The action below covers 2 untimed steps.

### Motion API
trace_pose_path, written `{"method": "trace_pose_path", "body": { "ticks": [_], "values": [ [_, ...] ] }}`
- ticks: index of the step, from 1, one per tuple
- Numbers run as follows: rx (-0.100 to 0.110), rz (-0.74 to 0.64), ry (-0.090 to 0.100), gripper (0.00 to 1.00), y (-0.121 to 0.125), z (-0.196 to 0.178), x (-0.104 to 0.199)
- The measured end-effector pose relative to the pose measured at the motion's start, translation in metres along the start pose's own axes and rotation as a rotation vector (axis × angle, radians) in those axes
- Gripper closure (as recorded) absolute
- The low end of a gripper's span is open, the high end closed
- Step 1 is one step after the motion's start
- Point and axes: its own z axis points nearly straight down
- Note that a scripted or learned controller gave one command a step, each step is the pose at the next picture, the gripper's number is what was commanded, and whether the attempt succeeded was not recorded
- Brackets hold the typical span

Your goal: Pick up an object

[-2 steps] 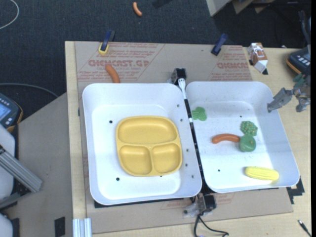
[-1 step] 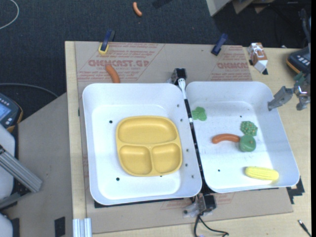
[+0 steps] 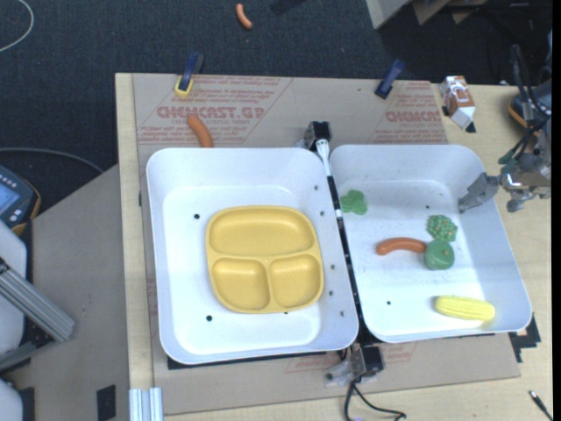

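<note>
The right bin (image 3: 491, 279) holds several toy foods: a small green leafy piece (image 3: 353, 203), an orange sausage (image 3: 401, 246), a broccoli floret (image 3: 443, 228), a round green vegetable (image 3: 439, 255) touching the sausage's right end, and a yellow corn cob (image 3: 465, 308) near the front. My gripper (image 3: 498, 196) hangs over the bin's right rim, up and to the right of the broccoli. Its fingers are open with nothing between them.
The left bin (image 3: 175, 235) holds a yellow divided plate (image 3: 263, 258). A second orange sausage (image 3: 201, 131) lies on the board behind the left bin, and a small carton (image 3: 457, 99) stands behind the right bin. Blue clamps (image 3: 188, 73) grip the board's far edge.
</note>
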Motion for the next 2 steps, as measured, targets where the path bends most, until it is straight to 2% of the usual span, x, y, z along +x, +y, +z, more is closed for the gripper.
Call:
{"method": "trace_pose_path", "body": {
  "ticks": [2],
  "values": [
    [0.002,-0.001,0.001,0.0,0.003,0.11,0.018]
  ]
}}
